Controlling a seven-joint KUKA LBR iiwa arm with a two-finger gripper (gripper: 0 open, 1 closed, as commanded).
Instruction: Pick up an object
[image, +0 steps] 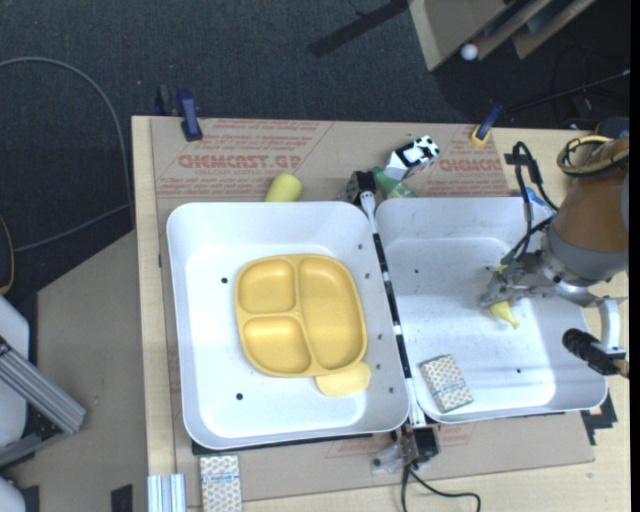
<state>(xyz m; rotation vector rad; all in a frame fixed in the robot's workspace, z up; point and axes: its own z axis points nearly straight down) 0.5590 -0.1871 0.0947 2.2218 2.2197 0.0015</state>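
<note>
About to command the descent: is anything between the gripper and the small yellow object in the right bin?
Nothing visible: the gripper sits right beside the small yellow object, and the patterned packet lies apart, nearer the right bin's front edge.

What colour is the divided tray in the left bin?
Yellow; the divided tray shows plainly in the camera view.

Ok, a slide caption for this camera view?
Gripper low in right bin by a yellow piece; yellow tray in left bin.

The 2 bins (200, 330) looked like smooth, slightly glossy white plastic. The divided yellow plate (300, 313) seemed matt plastic. The surface (240, 160) showed printed brown cardboard, dull and flat.
</note>
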